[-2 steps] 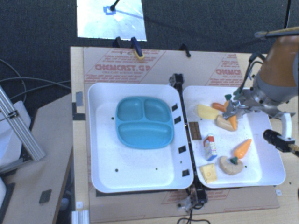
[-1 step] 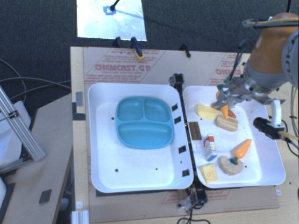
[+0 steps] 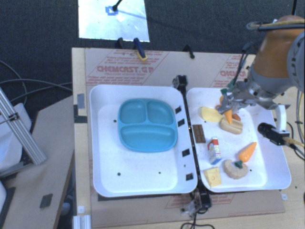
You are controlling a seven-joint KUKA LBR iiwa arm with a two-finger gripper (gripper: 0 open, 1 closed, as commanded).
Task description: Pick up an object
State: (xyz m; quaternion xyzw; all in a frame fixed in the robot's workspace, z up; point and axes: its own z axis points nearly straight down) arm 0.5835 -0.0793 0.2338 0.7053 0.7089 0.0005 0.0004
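My gripper (image 3: 230, 105) hangs over the far part of the right bin (image 3: 276, 175). A small orange carrot-like piece (image 3: 228, 116) sits right at its tip, partly covered by it, and I cannot make out whether it is gripped. A tan bun (image 3: 232, 126) lies just in front of that piece, and a pale yellow piece (image 3: 209, 114) is to its left. Nearer the front are a brown bar (image 3: 199, 133), a small carton (image 3: 214, 150), a second carrot (image 3: 247, 152), a round cookie (image 3: 235, 169) and a cheese wedge (image 3: 213, 176).
The left bin (image 3: 109, 175) holds a blue divided plate (image 3: 147, 126). Black clips run along the wall between the bins (image 3: 187, 128). The right bin's far right corner is under the arm (image 3: 276, 66).
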